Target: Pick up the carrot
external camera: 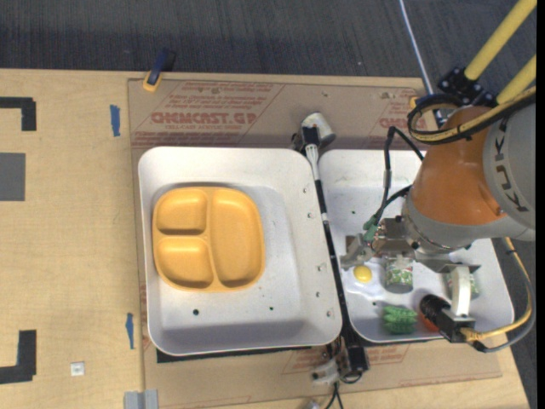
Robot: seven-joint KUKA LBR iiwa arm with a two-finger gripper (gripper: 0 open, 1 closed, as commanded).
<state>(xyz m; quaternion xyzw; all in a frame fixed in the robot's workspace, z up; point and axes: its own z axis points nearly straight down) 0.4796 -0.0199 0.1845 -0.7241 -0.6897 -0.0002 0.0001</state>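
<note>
arm (451,186): reaches in from the right and hangs over the middle of the right bin, its orange band above the wrist.
claw (389,252): low over the right bin's floor, near the centre; cannot tell whether it is open or closed, and nothing can be seen gripped in it.
carrot (425,311): probably the small orange-red bit peeking out in the near part of the right bin, just right of the green piece; mostly hidden by the robot's own parts, so not certain.
green piece (398,318): a leafy lump on the floor of the right bin, toward its near edge.
yellow piece (364,273): small and round, just left of the claw, apart from the green piece.
right bin (349,186): white and shallow, side by side with the left bin.
left bin (170,164): white, holding a yellow divided plate (209,237) with three compartments.
counter (68,228): carries both bins.
</note>
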